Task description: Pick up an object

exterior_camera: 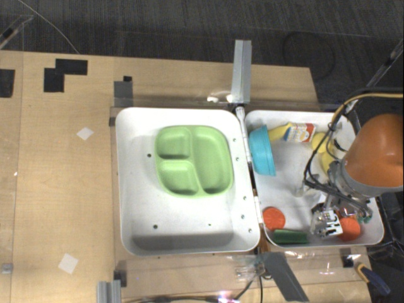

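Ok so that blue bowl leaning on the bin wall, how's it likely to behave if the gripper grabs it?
The blue bowl stands on edge against the right bin's wall, so a nudge would probably tip it flat or roll it. It looks like thin rigid plastic, likely light. The smooth curved rim may slip between fingers.

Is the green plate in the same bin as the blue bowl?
No, the green plate lies in the left bin; the blue bowl is in the right bin.
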You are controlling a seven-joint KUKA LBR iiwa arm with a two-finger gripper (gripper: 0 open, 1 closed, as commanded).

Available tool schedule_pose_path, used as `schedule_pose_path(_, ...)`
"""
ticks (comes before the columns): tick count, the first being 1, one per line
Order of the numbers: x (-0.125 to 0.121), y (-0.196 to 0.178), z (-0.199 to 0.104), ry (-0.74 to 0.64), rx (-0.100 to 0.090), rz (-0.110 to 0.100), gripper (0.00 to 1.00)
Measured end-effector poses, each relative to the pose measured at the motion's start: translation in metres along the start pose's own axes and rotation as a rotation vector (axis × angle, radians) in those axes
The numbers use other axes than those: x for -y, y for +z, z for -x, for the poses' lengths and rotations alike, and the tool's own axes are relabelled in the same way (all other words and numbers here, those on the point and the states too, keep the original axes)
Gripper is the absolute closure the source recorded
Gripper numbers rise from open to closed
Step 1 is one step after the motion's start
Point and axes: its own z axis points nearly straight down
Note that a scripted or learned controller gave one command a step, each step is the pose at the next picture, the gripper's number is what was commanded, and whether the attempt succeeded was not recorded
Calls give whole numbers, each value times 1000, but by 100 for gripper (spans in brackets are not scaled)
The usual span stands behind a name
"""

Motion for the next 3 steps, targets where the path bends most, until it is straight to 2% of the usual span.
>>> schedule_pose_path(1,-40,0,16,-156,1,1,0)
schedule_pose_path(2,31,-13,104,-4,-10,7,0)
schedule_pose_path(3,15,2,24,-11,-6,7,0)
